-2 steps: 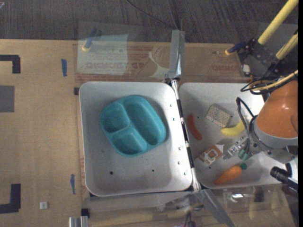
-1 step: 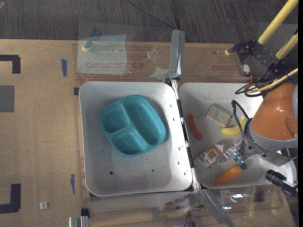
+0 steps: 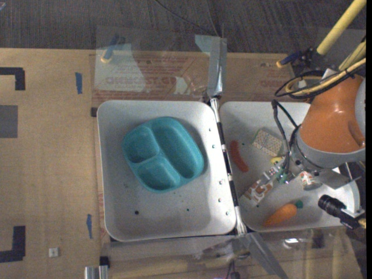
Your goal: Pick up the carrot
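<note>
The carrot (image 3: 281,215) lies in the right bin (image 3: 256,116), near its front wall, long axis running lower-left to upper-right, its orange tip toward the lower left and its green stub toward the upper right. It lies flat and apart from everything else, with bare white floor on its left and behind it, and only a narrow strip between it and the front rim. Up and to the left, the gripper (image 3: 260,189) hangs over the bin floor with nothing clamped in it; whether its claw is apart or together cannot be told. A red sausage-shaped piece (image 3: 238,156) lies near the divider, and a tan waffle-textured piece (image 3: 267,140) sits farther back. The left bin (image 3: 113,173) holds a teal divided plate (image 3: 163,153)
</note>
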Robot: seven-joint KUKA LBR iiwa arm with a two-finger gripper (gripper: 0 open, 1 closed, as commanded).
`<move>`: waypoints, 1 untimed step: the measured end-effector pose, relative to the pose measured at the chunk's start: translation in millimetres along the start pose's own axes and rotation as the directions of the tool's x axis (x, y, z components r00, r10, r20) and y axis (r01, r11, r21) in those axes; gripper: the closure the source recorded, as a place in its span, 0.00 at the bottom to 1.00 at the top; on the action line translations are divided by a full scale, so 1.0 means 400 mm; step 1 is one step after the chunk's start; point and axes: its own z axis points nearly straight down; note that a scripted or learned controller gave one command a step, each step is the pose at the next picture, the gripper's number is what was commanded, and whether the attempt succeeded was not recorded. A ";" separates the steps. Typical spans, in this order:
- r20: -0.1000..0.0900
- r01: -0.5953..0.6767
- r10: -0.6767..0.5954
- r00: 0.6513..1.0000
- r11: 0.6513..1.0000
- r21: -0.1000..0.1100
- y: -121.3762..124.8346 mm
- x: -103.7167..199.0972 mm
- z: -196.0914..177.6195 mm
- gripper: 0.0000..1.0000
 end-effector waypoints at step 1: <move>0.000 0.000 0.000 1.000 1.000 0.000 0.000 0.000 0.000 0.00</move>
